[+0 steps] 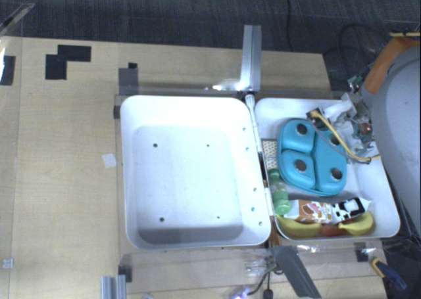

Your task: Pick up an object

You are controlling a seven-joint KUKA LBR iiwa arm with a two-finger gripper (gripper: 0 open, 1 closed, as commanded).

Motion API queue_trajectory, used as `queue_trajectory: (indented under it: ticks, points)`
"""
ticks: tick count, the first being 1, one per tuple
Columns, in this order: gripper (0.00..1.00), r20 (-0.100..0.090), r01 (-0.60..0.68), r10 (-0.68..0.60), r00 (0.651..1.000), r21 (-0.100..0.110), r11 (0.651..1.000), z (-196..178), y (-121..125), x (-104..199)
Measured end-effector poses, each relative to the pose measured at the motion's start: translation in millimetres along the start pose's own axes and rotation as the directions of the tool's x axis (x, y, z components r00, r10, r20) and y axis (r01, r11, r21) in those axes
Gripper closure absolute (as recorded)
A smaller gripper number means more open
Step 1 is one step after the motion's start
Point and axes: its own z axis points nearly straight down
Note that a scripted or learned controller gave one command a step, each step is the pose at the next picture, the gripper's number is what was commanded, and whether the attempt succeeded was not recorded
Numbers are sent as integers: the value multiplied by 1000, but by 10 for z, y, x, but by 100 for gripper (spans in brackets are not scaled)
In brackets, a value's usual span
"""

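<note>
The jaws [352,123] sit at the upper right corner of the right bin [393,215], among a tangle of cables and metal parts beneath the grey arm [402,120]. Whether they are open or closed cannot be told from this angle, and nothing can be seen between them. A thin yellow cable [339,138] loops from that cluster across the edge of the nearest object.

That object is a blue plastic tray [313,157] with four round dimples, lying tilted in the middle of the right bin, just beside the jaws. To its left, against the dividing wall, lie a small patterned flat item [268,156] and a green bottle-like piece [280,198]. Along the near wall of the bin rests a yellow banana-shaped toy [329,227], with a colourful packet [317,211] and a black-and-white piece [350,207] lying on top of it.

The left bin [187,171] stands touching the right one, on the pale wooden tabletop [59,179]. An upright metal post [252,58] rises behind the seam between the two bins. Black tape marks [66,60] lie on the tabletop at far left.
</note>
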Motion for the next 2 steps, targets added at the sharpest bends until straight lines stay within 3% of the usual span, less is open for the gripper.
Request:
queue_trajectory:
  ticks: [1, 2]
  points:
    - [100, -2, 13, -13, 1000, -5, 1000, -97, -2, 22]
    - [100, 1, 1, -1, 1000, 0, 1000, 5, 39, 191]
